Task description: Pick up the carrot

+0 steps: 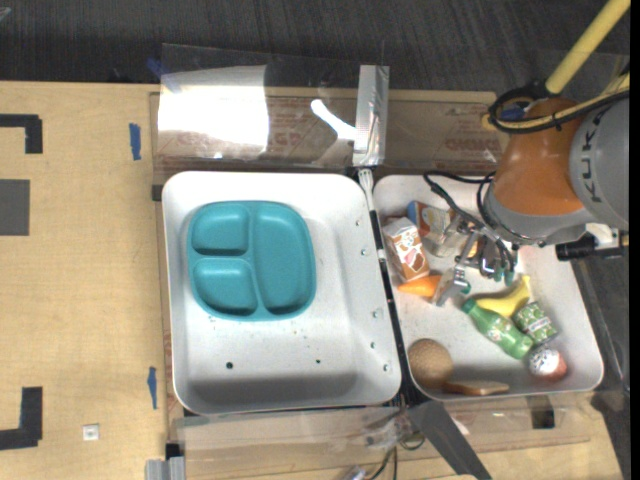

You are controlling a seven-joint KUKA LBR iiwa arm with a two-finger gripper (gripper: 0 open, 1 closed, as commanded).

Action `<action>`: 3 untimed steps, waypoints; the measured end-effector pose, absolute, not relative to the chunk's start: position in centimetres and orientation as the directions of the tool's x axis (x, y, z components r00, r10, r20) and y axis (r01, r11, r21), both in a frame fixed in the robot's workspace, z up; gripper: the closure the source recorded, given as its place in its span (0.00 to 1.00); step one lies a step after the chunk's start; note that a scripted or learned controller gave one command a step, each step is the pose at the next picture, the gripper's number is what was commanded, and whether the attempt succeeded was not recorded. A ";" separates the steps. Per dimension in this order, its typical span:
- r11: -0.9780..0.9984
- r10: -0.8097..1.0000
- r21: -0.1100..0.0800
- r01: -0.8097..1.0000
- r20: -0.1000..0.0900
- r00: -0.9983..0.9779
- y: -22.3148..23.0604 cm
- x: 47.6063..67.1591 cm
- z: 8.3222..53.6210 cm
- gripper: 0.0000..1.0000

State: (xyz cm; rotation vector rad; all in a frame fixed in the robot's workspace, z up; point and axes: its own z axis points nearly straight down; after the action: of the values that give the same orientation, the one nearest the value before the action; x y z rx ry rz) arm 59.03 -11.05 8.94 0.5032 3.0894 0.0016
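Camera view looks down on two white bins side by side on the tabletop. The carrot [421, 287] lies in the right bin [590, 358], near that bin's left wall and just below a small orange-and-white carton [405, 249]. What shows of it is a short, bright orange wedge with a smooth, matte look; its right end is covered by the metal of the claw [462, 280], so its full length and which end tapers cannot be told.

Judging by its look among the other play-food pieces, it is probably a light, hollow or foam toy: stiff enough not to crush, not fragile, but smooth and rounded, so it may roll or squirt out of a pinch. The safest hold would be across its thicker middle, fingers square to its long axis, rather than at the narrowing tip. The carton just above it leaves little room on that side.

The claw hangs low over the bin, its tip at the carrot's right end. Whether its fingers stand wide or narrow cannot be told, and nothing shows the carrot gripped.

To the right lie a green bottle [497, 326] and a yellow banana [507, 299], and below is a brown round thing [430, 360]. The left bin [330, 368] holds a teal divided plate [252, 259].
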 end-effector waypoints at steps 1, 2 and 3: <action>0.949 0.315 0.004 0.315 -0.026 -0.949 -11.0 59.4 10.3 1.00; 0.930 0.367 0.007 0.367 -0.012 -0.930 -3.5 58.3 19.0 1.00; 0.930 0.368 0.004 0.368 -0.012 -0.930 -3.7 58.2 19.7 1.00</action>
State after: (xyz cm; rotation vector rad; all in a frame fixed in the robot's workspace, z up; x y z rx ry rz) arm 58.22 -3.73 19.70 0.5866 3.0731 0.0020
